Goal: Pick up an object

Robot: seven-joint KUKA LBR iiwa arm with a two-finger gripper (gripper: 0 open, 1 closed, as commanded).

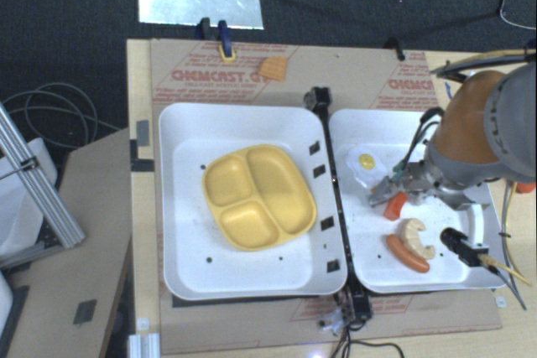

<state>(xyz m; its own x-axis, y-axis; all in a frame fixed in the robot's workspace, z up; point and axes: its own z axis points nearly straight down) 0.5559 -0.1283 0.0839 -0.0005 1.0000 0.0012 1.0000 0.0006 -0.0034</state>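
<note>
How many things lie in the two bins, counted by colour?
Yellow: 1 (plate)
White with yellow: 1 (egg)
Red-orange: 2 (sausage, small piece)
Beige: 1 (curved piece)
Total: 5

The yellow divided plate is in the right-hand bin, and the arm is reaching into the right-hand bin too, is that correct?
No. The camera view shows the yellow divided plate in the left-hand bin. The arm does reach into the right-hand bin, with the gripper there.
</note>
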